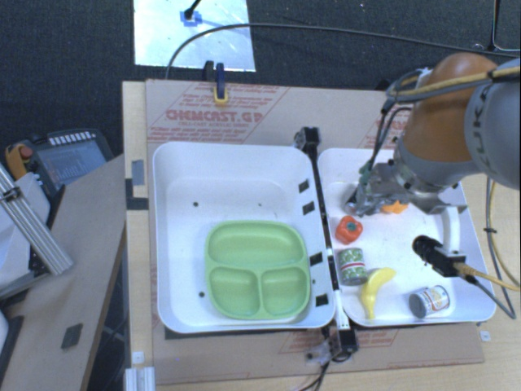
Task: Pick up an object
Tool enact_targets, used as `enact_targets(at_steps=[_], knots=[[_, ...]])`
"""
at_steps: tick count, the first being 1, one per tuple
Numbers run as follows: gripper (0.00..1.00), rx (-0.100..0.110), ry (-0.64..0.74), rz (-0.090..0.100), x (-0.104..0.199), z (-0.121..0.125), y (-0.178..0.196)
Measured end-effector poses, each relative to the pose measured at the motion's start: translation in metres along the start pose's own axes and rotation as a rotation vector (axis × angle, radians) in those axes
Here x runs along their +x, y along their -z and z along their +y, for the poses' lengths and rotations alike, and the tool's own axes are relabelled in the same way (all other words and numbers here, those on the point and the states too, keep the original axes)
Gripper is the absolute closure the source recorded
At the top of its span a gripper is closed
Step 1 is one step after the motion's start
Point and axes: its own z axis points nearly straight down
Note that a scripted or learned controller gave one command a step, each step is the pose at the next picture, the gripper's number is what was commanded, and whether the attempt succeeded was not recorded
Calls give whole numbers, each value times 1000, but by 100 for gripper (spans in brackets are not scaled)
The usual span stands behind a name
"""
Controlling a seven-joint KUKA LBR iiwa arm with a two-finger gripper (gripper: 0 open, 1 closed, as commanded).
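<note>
Camera view, arm [456, 120]: grey with orange band, reaching in from the right, bent low over the right bin.
Camera view, gripper [368, 198]: down inside the right bin near its upper left part, just above the red-orange object.
Camera view, jaws: too dark and crowded by the wrist to read; cannot tell how far open, cannot tell whether anything sits between them.
Camera view, right bin [480, 300]: shallow, white, carrying the loose objects.
Camera view, red-orange object [349, 230]: round, tomato-like, with a green top, lying just below the gripper, close to the divider between the bins.
Camera view, orange piece [395, 208]: small, partly hidden behind the wrist, right of the gripper.
Camera view, green-labelled can [352, 265]: on its side, just below the red-orange object.
Camera view, banana [372, 288]: yellow, beside the can toward the front edge.
Camera view, small can [429, 300]: on its side, right of the banana, near the front corner.
Camera view, left bin [187, 177]: white, holding a green divided tray [257, 269] toward its front.
Camera view, bench [244, 108]: board-covered, under both bins.
</note>
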Motion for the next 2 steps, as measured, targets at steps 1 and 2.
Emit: enact_targets(at_steps=[1, 2], knots=[[100, -1, 1, 0, 50, 7, 7], [100, -2, 0, 0, 97, 11, 10]])
